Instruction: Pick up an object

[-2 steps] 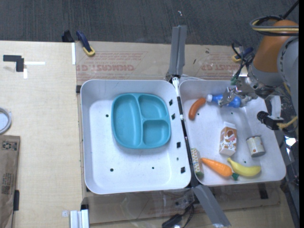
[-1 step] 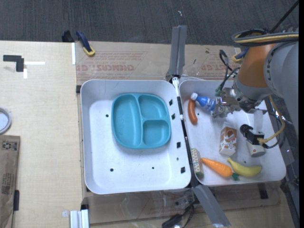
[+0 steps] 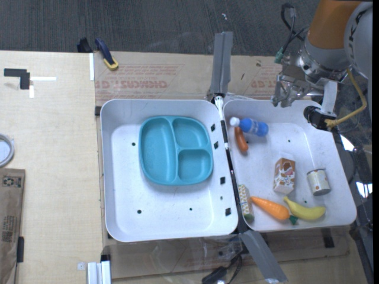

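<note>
near edge: carrot (image 3: 270, 208) and banana (image 3: 305, 210) lie in the right bin (image 3: 331, 158) | my end effector (image 3: 288, 93) – over far rim, grip state unclear | pick – not started

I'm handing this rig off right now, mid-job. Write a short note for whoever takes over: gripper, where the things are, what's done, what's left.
Gripper: over the far edge of the right bin, nothing seen between its fingers; open or shut can't be told.
Right bin holds: blue bottle at the far left, a small carrot beside it, carton mid-bin, can to its right, large carrot and banana along the near edge.
Left bin: a teal divided plate.
Done: nothing picked yet.
Left: choose an object, descend, grasp, lift. The bottle looks nearest the gripper.
</note>
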Robot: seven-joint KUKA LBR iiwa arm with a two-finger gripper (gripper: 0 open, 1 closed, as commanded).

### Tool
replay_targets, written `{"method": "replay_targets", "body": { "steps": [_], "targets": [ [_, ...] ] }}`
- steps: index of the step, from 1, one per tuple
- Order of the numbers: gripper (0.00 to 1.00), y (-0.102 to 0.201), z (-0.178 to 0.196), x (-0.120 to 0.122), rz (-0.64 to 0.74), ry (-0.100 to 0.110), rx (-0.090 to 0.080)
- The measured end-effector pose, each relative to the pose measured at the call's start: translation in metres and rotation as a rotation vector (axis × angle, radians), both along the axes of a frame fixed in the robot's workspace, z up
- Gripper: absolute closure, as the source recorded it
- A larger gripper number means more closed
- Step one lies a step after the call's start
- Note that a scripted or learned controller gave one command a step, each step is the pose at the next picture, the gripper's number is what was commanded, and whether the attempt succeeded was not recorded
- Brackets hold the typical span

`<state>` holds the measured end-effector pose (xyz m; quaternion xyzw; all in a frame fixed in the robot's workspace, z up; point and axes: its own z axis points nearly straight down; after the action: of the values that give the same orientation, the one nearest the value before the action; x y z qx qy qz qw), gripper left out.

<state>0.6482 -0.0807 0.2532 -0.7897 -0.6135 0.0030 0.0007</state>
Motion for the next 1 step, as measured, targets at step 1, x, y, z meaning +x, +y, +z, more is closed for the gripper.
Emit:
{"method": "replay_targets", "body": {
  "steps": [1],
  "targets": [
    [0.00,0.0000,-0.0001,-0.0001,0.000,0.000,0.000]
  ]
}}
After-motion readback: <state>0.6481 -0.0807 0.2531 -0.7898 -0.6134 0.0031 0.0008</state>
